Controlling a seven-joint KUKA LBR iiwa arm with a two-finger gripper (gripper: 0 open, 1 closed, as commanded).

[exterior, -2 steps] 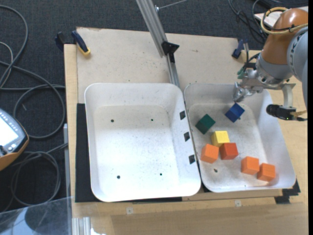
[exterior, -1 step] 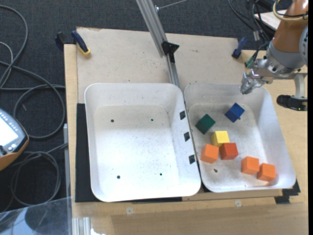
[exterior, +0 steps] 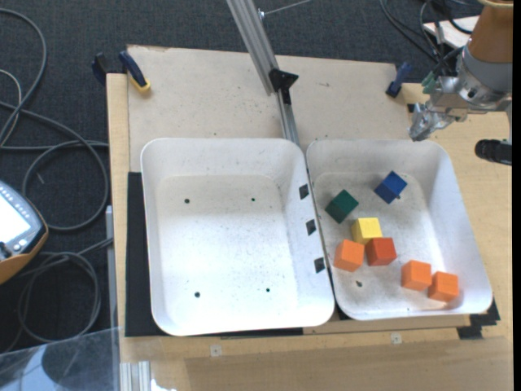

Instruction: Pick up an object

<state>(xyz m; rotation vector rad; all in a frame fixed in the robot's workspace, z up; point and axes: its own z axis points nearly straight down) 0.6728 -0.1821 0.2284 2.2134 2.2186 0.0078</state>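
The right bin (exterior: 460, 210) holds several small cubes. A blue cube (exterior: 391, 186) lies nearest the back, with a green cube (exterior: 342, 206) to its left. A yellow cube (exterior: 366, 229), an orange cube (exterior: 350, 256) and a red cube (exterior: 380, 252) crowd together in the middle. Two more orange cubes (exterior: 416, 274) (exterior: 444, 286) sit side by side near the front right corner. My gripper (exterior: 423, 129) hangs over the bin's back rim, up and to the right of the blue cube, apart from every cube. I see nothing held in it.
The left bin (exterior: 155, 218) adjoins the right one, with black clips (exterior: 311, 227) along the shared rim. A slanted metal bar (exterior: 254, 39) rises behind the bins. Blue clamps (exterior: 133, 70) (exterior: 398, 80) grip the board's back edge. Cables lie on the floor at left.
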